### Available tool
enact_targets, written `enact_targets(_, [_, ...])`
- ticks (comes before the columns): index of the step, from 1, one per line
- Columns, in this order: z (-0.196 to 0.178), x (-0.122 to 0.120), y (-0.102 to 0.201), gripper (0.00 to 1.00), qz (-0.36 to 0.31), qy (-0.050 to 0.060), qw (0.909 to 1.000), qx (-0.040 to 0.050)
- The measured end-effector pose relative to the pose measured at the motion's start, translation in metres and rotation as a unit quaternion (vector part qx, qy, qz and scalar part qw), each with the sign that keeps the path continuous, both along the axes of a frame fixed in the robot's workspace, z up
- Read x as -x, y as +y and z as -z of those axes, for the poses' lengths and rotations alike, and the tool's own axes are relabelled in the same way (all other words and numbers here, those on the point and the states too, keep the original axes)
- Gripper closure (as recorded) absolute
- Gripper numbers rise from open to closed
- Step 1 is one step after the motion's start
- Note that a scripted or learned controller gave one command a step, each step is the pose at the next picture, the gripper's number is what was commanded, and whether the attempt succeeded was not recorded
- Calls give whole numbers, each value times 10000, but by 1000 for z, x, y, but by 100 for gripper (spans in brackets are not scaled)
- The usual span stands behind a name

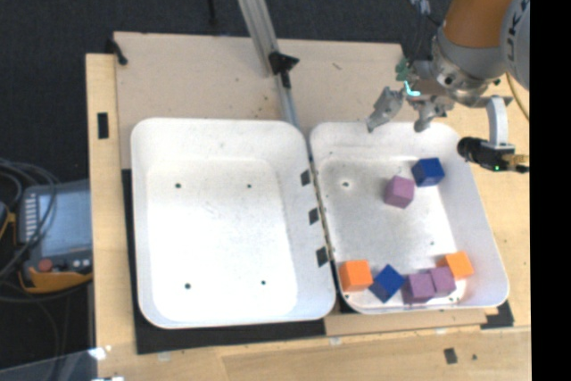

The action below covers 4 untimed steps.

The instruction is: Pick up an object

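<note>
Lining the near rim of the right bin (473,219) are five blocks: an orange cube (356,274) at the left corner, a blue cube (387,282) touching it, two purple cubes (419,287) (442,281) pressed side by side, and a second orange cube (459,263) just beyond them toward the right wall. Farther up, near the bin's middle, a lone purple cube (400,191) sits apart, with another blue cube (428,171) just beside it on the far right. The left bin (147,192) lies alongside, the two bins' rims touching. Above the right bin's far edge hangs the gripper (403,113), its two fingers spread apart with nothing between them, clear of every block. Behind it rises the grey arm (482,4) with its orange band. A slanted metal post (254,4) stands at the far side of the bench (178,67).
</note>
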<state>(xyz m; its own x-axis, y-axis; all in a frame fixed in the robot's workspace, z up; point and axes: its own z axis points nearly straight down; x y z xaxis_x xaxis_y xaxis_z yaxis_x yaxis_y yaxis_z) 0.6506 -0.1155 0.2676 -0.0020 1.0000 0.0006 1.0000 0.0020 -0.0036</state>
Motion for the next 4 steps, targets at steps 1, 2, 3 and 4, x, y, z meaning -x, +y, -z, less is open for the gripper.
enact_targets(1, [-3, -1, 0, 0, -7, -20, 10000, 9])
enact_targets(2, [58, -4, 5, 0, -14, 4, 10000, 12])
enact_targets(3, [117, -9, 9, 0, -18, 3, 10000, 11])
enact_targets(4, [169, -9, 8, 0, 2, 2, 10000, 13])
